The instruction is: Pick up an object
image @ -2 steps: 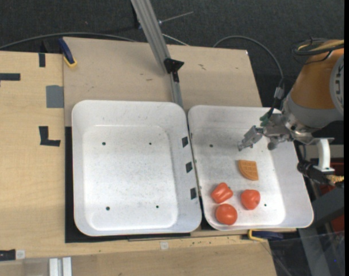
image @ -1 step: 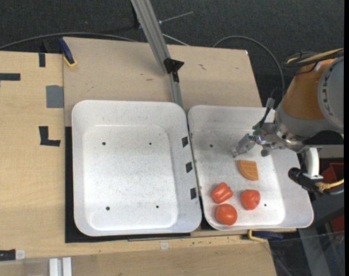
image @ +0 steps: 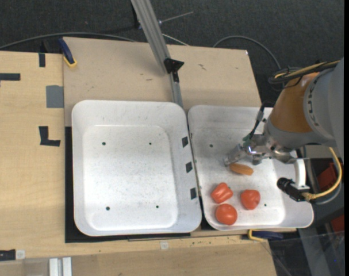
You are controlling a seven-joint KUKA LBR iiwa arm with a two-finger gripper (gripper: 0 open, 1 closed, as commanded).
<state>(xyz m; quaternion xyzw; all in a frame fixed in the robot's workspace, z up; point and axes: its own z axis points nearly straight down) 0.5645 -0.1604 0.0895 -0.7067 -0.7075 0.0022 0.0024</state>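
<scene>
Orange-brown and oblong, the sausage (image: 241,169) lies on the floor of the right bin (image: 220,128), about midway along it and nearer the bench's right edge than the wall shared with the left bin (image: 128,165). The pincer (image: 242,156) hangs low just above it, at its far side, and looks close to touching; whether its fingers stand wide or narrow I cannot tell, since the metal parts blur together at this slant. Nothing shows between them, so I would not call the sausage held.

As a judgement, the task is in its early middle: the arm is down in the bin and placed over a target, but the grasp is unproven and the lift not yet done. What is left is closing on the piece, raising it clear of the bin floor, and showing it comes along.

The sausage's long axis runs roughly along the bench's left-right line, tilted slightly, its left end a touch farther from the front edge than its right. It lies flat, not on end.

Three red pieces (image: 234,203) sit well apart from it, clustered near the bin's front wall: one to the left, one to the right, and one in front, touching or nearly so
</scene>
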